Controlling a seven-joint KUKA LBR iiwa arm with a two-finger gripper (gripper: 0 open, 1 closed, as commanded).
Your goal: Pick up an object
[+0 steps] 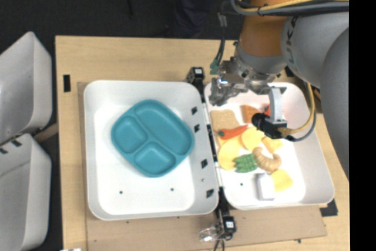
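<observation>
hand (226,91) at right bin's (314,185) far-left corner, can't tell its state | we reckon crowded toy food (249,150) means a likely mis-grab

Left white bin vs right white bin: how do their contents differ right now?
The left white bin holds one thing, a teal three-compartment plate, lying flat near its middle. The right white bin holds a crowded pile of small toy foods, yellow, orange, green and tan, touching one another. The grey arm hangs over the right bin, not the left. Both bins are shallow, white, rounded trays set side by side.
</observation>
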